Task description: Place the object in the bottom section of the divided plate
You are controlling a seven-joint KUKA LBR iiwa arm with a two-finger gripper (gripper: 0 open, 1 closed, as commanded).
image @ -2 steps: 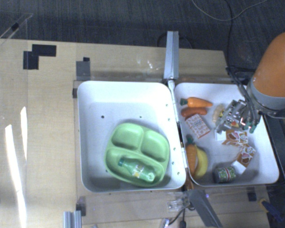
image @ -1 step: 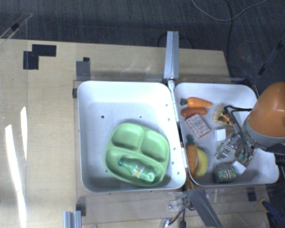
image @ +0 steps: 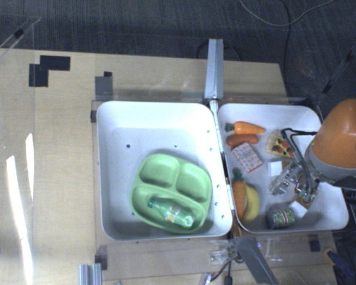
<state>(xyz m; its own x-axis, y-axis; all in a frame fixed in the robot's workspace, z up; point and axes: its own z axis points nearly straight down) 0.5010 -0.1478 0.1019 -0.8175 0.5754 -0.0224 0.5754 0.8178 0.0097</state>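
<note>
**Bottle lies in plate's bottom section**

From above: the green bottle (image: 171, 212) rests in the green divided plate (image: 193, 177), in its bottom compartment. My claw (image: 292, 183) hovers right of that plate, over the toy-filled bin (image: 338, 215); spread or pressed together, I cannot tell.

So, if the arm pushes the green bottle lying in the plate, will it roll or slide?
The green bottle lies on its side and looks round, so it probably rolls. It looks like clear plastic, so likely light. The divided plate has raised ridges that may stop it.
</note>
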